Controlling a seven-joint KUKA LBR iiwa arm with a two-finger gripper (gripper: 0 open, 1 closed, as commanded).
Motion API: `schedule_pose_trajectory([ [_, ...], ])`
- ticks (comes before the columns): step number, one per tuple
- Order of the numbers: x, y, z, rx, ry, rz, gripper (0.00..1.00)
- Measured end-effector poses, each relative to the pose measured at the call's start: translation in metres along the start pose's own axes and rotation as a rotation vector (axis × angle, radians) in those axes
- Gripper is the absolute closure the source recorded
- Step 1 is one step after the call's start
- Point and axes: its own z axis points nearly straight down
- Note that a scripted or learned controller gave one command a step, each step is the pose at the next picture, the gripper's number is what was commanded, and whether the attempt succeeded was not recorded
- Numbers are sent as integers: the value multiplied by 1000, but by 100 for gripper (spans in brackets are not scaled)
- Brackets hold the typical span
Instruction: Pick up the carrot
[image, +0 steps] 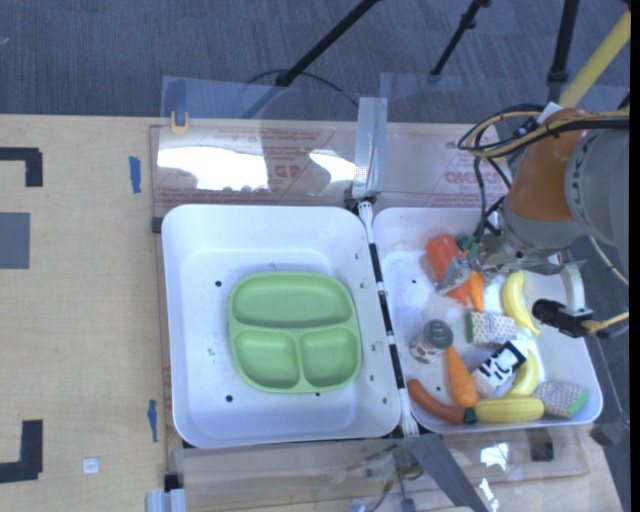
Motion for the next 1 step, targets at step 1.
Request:
schedule_pose_trajectory([
  [1, 43, 30, -96, -30, -2, 31, 100],
])
